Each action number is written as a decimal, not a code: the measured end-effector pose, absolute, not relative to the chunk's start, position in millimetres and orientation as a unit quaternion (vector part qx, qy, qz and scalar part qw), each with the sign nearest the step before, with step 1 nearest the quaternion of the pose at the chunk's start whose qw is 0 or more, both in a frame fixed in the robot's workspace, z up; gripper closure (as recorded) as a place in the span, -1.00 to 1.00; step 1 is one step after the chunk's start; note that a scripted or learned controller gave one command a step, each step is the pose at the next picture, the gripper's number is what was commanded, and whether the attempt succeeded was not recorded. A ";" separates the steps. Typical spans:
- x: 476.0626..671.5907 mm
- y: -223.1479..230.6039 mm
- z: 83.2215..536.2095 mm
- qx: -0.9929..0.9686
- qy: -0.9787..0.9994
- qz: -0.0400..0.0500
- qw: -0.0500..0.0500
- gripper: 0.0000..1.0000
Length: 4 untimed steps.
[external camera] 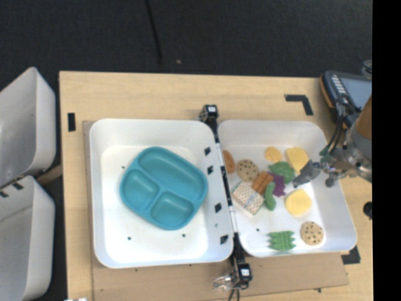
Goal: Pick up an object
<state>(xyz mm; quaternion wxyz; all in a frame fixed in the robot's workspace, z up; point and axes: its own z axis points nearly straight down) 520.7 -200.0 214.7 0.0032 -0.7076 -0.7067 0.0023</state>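
Observation:
The right bin (332, 221) holds several toy foods: a yellow wedge (297, 157), a yellow round piece (299, 201), a green leafy piece (282, 170), purple grapes (279, 184), a chequered cracker (247, 197), two cookies (247, 169) (311, 232) and a green ridged piece (281, 240). My gripper (317, 177) hangs over the bin's right side, between the yellow wedge and the yellow round piece. Its fingers (304, 175) are spread open with nothing between them.
The left bin (106, 243) holds a teal divided plate (163, 187). An orange pastry (229, 162), a small yellow piece (273, 153), a brown waffle (262, 182) and a green pod (269, 196) crowd the right bin's middle. White containers (25, 130) stand off the bench's left.

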 end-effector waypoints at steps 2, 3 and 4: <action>532.2 -198.3 166.4 -0.707 -0.707 0.001 0.001 -1.00; 528.9 -203.6 105.0 -0.707 -0.707 0.001 0.000 -1.00; 531.2 -205.6 103.4 -0.708 -0.706 -0.001 -0.004 -1.00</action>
